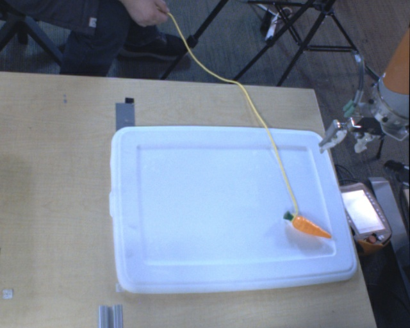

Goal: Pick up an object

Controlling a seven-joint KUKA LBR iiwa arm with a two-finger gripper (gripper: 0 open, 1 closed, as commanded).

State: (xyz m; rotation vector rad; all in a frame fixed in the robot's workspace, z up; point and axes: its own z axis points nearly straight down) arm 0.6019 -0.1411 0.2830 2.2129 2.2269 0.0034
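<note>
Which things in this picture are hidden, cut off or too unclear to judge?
- Arm: cut off by the right edge of the camera view.
- Gripper: small and blurred, beyond the bin's right rim.
- Person's hand holding the yellow string: cut off by the top edge.
- String's knot at the toy carrot: too small to tell how it is tied.

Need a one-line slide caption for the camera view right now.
Toy carrot on a yellow string lies in the white bin's near-right corner; the pincer hovers beyond its far-right corner.
</note>
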